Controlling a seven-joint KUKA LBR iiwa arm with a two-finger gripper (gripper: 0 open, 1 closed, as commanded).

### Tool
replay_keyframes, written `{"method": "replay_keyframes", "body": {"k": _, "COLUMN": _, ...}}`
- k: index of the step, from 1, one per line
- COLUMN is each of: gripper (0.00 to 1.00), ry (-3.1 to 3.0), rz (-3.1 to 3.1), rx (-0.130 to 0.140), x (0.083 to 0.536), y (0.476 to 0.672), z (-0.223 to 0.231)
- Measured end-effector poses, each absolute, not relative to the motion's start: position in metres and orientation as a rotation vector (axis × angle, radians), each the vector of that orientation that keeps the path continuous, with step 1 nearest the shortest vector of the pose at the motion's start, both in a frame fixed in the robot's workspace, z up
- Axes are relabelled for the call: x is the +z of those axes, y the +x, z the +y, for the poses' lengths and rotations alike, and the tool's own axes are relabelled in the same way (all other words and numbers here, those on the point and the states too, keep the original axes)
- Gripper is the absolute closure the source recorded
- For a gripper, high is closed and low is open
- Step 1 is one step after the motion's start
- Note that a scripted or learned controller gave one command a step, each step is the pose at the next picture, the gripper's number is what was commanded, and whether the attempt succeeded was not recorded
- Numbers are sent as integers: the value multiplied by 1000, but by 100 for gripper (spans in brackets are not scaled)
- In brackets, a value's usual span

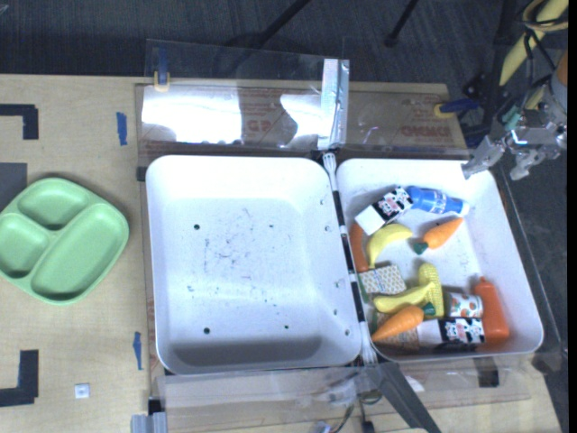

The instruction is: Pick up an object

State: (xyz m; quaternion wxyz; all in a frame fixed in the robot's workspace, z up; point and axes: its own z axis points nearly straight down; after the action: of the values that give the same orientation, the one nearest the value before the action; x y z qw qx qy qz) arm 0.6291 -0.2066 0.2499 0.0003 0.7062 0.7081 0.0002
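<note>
- The gripper [501, 159] sits at the upper right of the frame, above the far right corner of the right bin [518, 269]. Its jaws stand apart and nothing is between them.
- The right bin, lower right of the frame, holds all the loose objects, crowded toward its left wall.
- A blue bottle [435, 200] lies near the bin's upper edge, with a black-and-white carton [390, 204] just to its left.
- A banana [389, 239] lies below them, beside a small carrot [440, 232].
- A larger carrot [397, 322] lies at the bin's lower edge, near an orange bottle [492, 312].
- The left bin [171, 242] occupies the centre of the frame.
- A green divided plate [59, 238] rests on the desk [72, 350] at the left of the frame.
</note>
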Motion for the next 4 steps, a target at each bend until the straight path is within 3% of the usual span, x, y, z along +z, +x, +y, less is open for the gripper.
{"method": "replay_keyframes", "body": {"k": 1, "gripper": 0, "ry": 1752, "rz": 2607, "rx": 1, "x": 168, "y": 622, "z": -205}}
{"method": "replay_keyframes", "body": {"k": 2, "gripper": 0, "ry": 1707, "rz": 2616, "rx": 10, "x": 105, "y": 635, "z": -198}}
{"method": "replay_keyframes", "body": {"k": 3, "gripper": 0, "ry": 1360, "rz": 2825, "rx": 2, "x": 177, "y": 614, "z": -181}}
{"method": "replay_keyframes", "body": {"k": 4, "gripper": 0, "ry": 1196, "rz": 2900, "rx": 2, "x": 87, "y": 624, "z": -192}}
